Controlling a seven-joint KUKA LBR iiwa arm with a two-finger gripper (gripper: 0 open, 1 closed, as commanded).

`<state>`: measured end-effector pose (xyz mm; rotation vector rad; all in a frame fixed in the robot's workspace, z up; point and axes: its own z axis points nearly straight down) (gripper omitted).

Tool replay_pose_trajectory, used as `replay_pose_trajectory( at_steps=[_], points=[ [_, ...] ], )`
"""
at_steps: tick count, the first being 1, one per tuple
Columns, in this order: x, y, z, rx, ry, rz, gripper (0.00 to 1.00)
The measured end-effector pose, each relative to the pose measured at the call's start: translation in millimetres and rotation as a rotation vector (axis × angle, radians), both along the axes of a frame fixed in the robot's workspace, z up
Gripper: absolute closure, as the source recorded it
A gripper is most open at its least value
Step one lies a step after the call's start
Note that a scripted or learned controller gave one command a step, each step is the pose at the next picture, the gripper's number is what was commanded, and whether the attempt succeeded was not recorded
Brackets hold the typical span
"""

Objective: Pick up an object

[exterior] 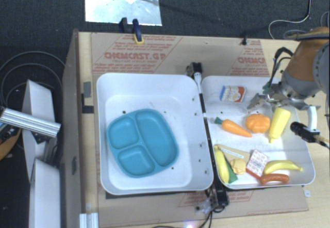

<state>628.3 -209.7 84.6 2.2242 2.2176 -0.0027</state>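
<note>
The right bin [309, 167] holds several toy foods: a white carton [232, 93], a carrot [236, 128], an orange fruit [258, 123], a yellow bottle shape [278, 123], a banana [282, 166], a red sausage [273, 178], a red-and-white packet [257, 162] and a corn cob [223, 165]. My gripper [262, 100] hangs over the bin's upper right part, just above the orange fruit and right of the carton. Nothing shows in its grasp.
The left bin [111, 98] holds a blue divided plate [142, 142]. A raised rim [203, 118] separates the two bins. The arm's grey body [304, 72] covers the right bin's far right corner. Cables [299, 23] lie behind it.
</note>
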Motion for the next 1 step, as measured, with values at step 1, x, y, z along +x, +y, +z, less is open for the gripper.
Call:
replay_pose_trajectory(
  at_steps=[1],
  points=[
    [-54.0,5.7,-0.5,0.002,0.001,0.002,0.00]
  ],
)
